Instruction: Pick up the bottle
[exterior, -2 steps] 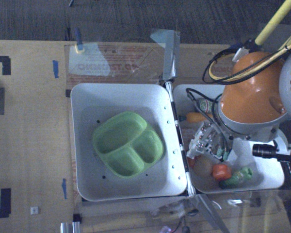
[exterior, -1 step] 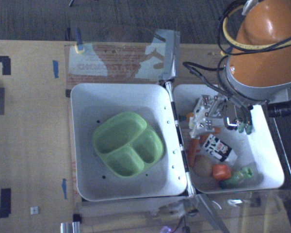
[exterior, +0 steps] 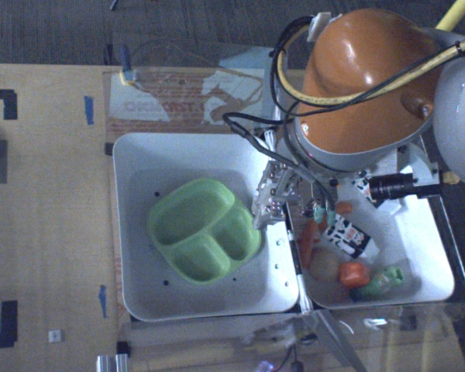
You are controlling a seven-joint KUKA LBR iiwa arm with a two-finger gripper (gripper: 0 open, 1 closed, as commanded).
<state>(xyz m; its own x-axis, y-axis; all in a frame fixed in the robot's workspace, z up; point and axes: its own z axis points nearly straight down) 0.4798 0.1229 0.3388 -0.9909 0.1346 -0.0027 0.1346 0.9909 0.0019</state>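
Down in the right bin, near its front wall, lies the green bottle, on its side. Its long axis runs slightly upward from left to right in the camera view, and which end carries the cap is too blurred to tell. Touching the bottle's left end is a small orange-red block, and just left of that sits a pale brownish round object whose kind is hard to make out. A black-and-white patterned box lies behind these, farther from the bottle, with a long red-orange object along the bin's left wall.

The arm's large orange band hides the rear of the right bin and part of the left bin's back corner. Below it the gripper hangs over the wall shared by the two bins, well apart from the bottle and to its upper left. The metal parts there blur together, so whether the jaws are wide or narrow cannot be told, and nothing can be seen between them.

Left of the bottle, the left bin holds a green divided tray with three compartments, lying tilted. Both bins rest on the wooden bench, which carries blue tape marks.
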